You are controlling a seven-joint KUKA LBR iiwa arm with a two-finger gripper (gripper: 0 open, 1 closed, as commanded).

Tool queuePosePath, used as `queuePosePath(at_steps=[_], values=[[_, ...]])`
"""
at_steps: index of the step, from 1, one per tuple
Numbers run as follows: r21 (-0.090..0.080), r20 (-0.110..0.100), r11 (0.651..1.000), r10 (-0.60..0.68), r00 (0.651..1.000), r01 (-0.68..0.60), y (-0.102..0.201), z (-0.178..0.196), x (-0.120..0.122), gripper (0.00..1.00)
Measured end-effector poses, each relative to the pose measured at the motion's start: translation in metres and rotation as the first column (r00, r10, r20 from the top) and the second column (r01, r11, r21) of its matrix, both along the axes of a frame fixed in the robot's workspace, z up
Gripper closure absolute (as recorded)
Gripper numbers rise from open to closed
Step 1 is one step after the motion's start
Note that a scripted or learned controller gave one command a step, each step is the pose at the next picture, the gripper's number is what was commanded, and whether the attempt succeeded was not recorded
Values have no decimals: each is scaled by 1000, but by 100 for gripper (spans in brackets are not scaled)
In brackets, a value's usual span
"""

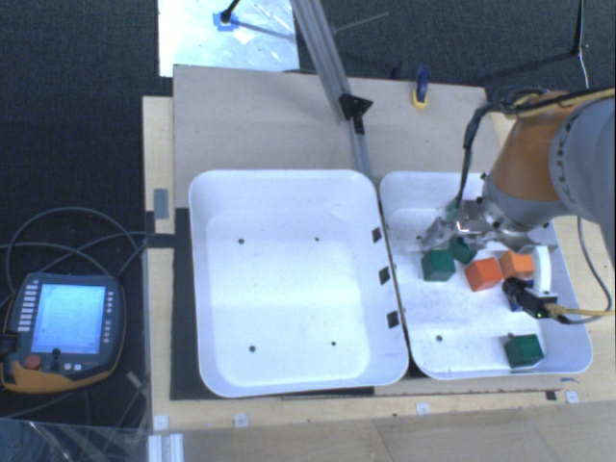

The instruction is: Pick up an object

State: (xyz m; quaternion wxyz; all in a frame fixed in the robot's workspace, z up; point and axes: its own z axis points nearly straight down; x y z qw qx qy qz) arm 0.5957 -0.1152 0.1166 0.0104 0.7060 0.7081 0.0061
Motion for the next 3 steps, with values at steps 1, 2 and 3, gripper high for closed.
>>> queuePosePath(at_steps=[1, 2, 3], values=[[-2, 2, 1000, 2, 1000, -2, -1, 9, 0, 100], [6, -18, 1000, 1, 1000, -1, 0, 54, -3, 100], [5, -15, 1000, 2, 1000, -2, 0, 109, -1, 100]])
